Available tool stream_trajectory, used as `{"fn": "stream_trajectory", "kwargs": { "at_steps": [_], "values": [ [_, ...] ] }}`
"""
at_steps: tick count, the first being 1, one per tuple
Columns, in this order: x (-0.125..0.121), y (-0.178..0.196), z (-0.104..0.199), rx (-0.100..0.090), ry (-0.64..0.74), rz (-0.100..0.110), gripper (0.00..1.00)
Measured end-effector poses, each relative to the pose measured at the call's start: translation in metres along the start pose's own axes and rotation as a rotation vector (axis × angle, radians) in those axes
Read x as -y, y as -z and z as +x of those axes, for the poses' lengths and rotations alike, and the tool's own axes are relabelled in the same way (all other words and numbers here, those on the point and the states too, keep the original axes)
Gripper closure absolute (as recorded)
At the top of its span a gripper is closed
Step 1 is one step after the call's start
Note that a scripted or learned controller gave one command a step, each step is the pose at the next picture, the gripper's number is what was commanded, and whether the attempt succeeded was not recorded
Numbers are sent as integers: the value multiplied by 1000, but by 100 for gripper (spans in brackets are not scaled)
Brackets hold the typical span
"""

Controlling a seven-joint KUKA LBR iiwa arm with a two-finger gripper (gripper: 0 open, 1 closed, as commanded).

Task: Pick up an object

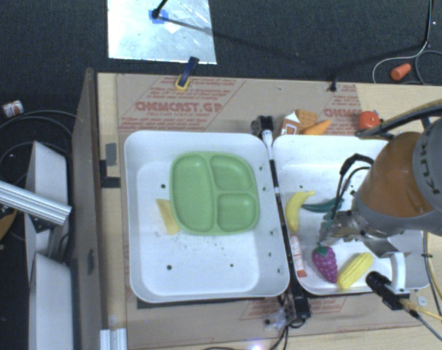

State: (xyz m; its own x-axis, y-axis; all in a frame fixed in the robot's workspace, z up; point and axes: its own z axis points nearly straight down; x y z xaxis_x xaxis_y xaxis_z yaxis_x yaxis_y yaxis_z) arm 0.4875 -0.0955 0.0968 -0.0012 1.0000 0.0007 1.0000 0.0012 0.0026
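The left bin (144,268) has open floor along its front and left, around the green tray (214,193) and the yellow wedge (167,216). In the right bin (308,159) the banana (297,206), grapes (324,263) and corn (354,269) crowd the front; the arm (403,184) covers its right part.

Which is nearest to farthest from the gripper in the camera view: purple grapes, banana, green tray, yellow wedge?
From the gripper:
1. Purple grapes, just below it, right bin.
2. Banana, up-left, right bin.
3. Green tray, left bin centre.
4. Yellow wedge, beyond the tray's left edge.
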Motion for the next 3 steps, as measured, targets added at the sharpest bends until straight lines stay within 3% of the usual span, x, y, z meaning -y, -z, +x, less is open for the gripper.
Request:
{"fn": "stream_trajectory", "kwargs": {
  "at_steps": [1,2,3],
  "values": [
    [-4,26,-25,3,-2,-1,100],
    [0,54,-29,2,-2,-1,100],
    [0,53,-28,1,-1,1,0]
  ]
}}
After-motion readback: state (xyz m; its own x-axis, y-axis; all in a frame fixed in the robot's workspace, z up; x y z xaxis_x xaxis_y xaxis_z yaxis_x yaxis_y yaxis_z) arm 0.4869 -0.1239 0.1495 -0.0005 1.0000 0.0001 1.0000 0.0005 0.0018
